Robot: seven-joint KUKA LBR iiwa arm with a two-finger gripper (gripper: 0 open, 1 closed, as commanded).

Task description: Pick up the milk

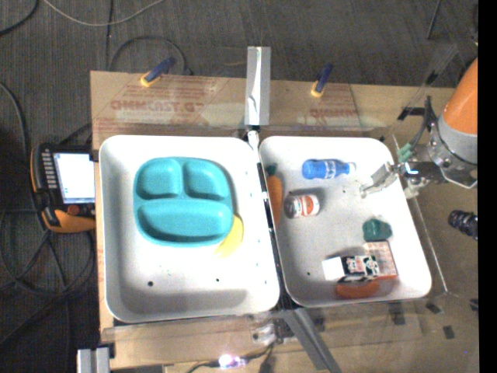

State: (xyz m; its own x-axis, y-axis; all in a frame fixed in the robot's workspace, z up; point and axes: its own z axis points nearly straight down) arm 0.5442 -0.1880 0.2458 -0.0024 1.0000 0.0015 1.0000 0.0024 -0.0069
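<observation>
While the milk carton [359, 266] is lying on its side toward five o'clock in the right-hand bin [326, 148], the gripper [379, 179] is hovering at about two o'clock over that same bin, well apart from it, with its fingers looking spread and nothing between them. A carton like this is probably going to feel light and boxy, with thin card walls that are giving a little under a hard squeeze, and its printed skin is likely being a touch slick. Judging from how it is resting, the best hold is across its narrow width, pads meeting the two long flat faces near the middle, away from the white end pointing toward nine o'clock. An orange-red thing [356, 289] is touching it at six o'clock, so a finger coming down on that side is risking a snag. A green lump [377, 228] is sitting just beside it at twelve o'clock, while the can [301, 205] and the blue bottle [327, 168] are lying farther off toward ten and eleven o'clock
</observation>
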